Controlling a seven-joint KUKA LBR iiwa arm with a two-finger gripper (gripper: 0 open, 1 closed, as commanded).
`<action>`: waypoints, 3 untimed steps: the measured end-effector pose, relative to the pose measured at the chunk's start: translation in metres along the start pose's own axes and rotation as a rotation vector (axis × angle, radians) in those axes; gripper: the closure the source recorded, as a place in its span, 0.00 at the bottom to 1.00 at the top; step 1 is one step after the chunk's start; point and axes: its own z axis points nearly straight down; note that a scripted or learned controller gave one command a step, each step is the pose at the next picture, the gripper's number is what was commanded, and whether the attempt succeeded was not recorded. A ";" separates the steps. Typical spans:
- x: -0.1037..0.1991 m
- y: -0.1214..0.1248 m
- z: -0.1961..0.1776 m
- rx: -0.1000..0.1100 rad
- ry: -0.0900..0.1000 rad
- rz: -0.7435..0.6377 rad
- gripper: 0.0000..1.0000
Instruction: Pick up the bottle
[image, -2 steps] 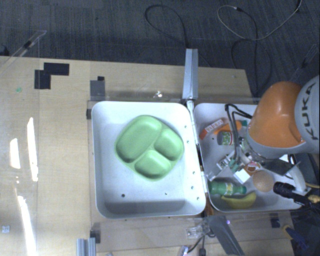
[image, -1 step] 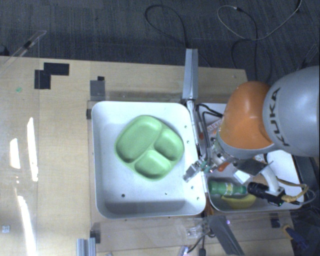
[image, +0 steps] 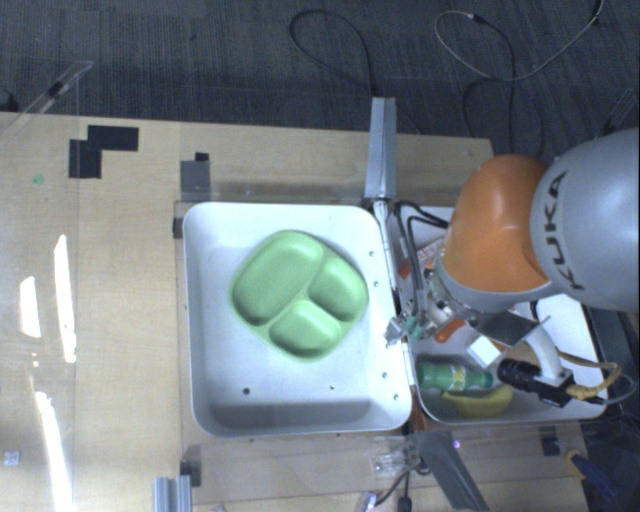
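Observation:
The green bottle (image: 453, 377) lies on its side at the near edge of the right bin (image: 575, 310), its cap end pointing left. A yellow banana (image: 482, 401) rests against its near side. My gripper (image: 418, 325) hangs low over the left part of the right bin, just above and to the left of the bottle, close to the wall between the two bins. Nothing shows as held in it. The grey arm with its orange band (image: 495, 235) hides most of the right bin.
The left bin (image: 215, 395) holds a pale green three-part plate (image: 300, 290) in its middle. A metal post (image: 381, 150) stands behind the divide between the bins. A small orange item (image: 450, 328) peeks out beside the gripper.

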 end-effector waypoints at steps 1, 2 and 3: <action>-0.061 -0.042 -0.069 0.005 0.000 0.173 1.00; -0.052 -0.038 -0.046 0.007 0.001 0.228 1.00; -0.052 -0.038 -0.046 0.007 0.001 0.228 0.00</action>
